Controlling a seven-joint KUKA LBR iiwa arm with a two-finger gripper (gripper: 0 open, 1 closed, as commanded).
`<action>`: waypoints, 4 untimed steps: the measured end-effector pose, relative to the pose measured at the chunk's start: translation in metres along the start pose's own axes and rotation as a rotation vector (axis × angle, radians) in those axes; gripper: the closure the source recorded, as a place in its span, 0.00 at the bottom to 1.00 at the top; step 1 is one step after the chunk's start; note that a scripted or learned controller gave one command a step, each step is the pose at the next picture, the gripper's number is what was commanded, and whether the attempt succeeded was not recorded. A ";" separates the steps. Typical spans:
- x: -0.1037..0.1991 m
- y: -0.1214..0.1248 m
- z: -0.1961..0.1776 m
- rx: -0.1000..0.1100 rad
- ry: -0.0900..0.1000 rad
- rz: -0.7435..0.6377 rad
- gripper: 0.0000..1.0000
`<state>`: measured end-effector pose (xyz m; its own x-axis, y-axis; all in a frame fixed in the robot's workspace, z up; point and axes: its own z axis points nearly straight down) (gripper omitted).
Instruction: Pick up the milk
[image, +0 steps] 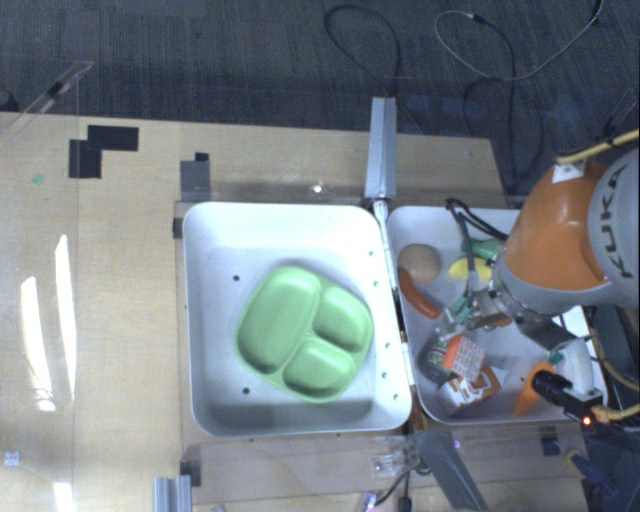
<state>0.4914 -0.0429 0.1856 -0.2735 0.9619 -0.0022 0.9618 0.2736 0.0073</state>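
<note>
The milk (463, 366) is a small carton printed in orange, white and brown. It lies tilted near the front of the right bin (432, 405). My gripper (458, 322) reaches down from the grey and orange arm (560, 245), just above the carton's far end. Whether it touches the carton is unclear. The arm hides the bin's right side.
Around the gripper in the right bin are a tan round item (420, 263), a red sausage (415, 294), a yellow item (462, 268), a green item (486, 248) and an orange carrot (526, 393). The left bin (205, 400) holds a green divided plate (305, 331).
</note>
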 end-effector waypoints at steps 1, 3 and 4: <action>0.000 0.000 0.000 0.000 0.000 0.001 0.00; 0.016 0.059 0.001 0.002 0.001 -0.087 0.00; -0.011 0.001 -0.002 0.001 0.000 -0.130 0.00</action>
<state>0.4955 -0.0527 0.1874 -0.3962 0.9181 -0.0029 0.9181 0.3962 0.0055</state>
